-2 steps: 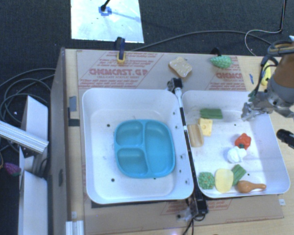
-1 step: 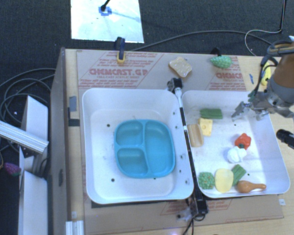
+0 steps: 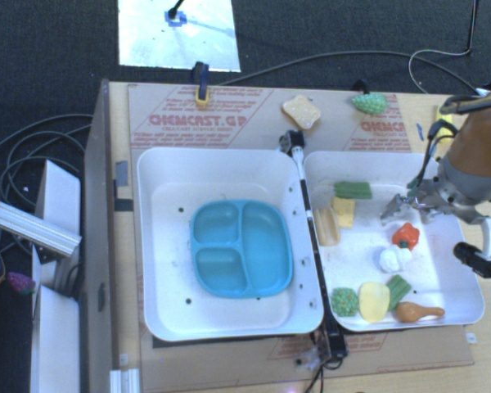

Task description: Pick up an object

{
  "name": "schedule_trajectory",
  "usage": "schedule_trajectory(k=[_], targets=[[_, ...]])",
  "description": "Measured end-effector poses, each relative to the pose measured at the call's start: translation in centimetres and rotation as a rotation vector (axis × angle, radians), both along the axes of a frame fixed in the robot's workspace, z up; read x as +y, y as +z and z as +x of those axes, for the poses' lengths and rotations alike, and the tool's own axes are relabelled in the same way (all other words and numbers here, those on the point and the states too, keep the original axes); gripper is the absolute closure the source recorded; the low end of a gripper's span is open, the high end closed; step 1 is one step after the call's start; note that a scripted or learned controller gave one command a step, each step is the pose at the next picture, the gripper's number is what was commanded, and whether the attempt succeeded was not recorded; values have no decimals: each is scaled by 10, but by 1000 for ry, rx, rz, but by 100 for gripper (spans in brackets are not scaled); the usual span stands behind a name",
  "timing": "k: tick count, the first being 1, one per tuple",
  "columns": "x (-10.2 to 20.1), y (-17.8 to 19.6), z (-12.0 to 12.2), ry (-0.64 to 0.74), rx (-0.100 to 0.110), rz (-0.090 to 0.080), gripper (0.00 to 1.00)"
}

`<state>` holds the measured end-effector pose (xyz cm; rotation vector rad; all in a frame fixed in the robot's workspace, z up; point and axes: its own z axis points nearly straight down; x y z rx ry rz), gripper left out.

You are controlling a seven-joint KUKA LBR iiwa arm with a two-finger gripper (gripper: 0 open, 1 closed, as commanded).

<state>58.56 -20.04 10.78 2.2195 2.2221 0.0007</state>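
My gripper (image 3: 407, 211) hovers over the right bin (image 3: 466, 278), near its back right part. Its fingers stand open with nothing between them. Just below the fingertips lies a red toy pepper (image 3: 406, 237). A white item (image 3: 390, 259) rests in front of the pepper. Further left in this bin are a green block (image 3: 353, 190), a yellow block (image 3: 344, 211) and a tan bun (image 3: 326, 226). Along the front edge lie a green bumpy piece (image 3: 344, 301), a yellow piece (image 3: 374, 300), a small green piece (image 3: 398, 288) and a brown drumstick (image 3: 418, 310).
The left bin (image 3: 164, 219) holds a blue divided plate (image 3: 241, 248). On the bench behind the bins lie a slice of toy bread (image 3: 301, 111) and a green toy (image 3: 369, 102). A divider rail (image 3: 308, 219) runs between the bins.
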Motion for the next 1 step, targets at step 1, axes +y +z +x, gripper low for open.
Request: schedule_trajectory(k=[1], targets=[[9, -24, -25, 0, 0, 0, 0]])
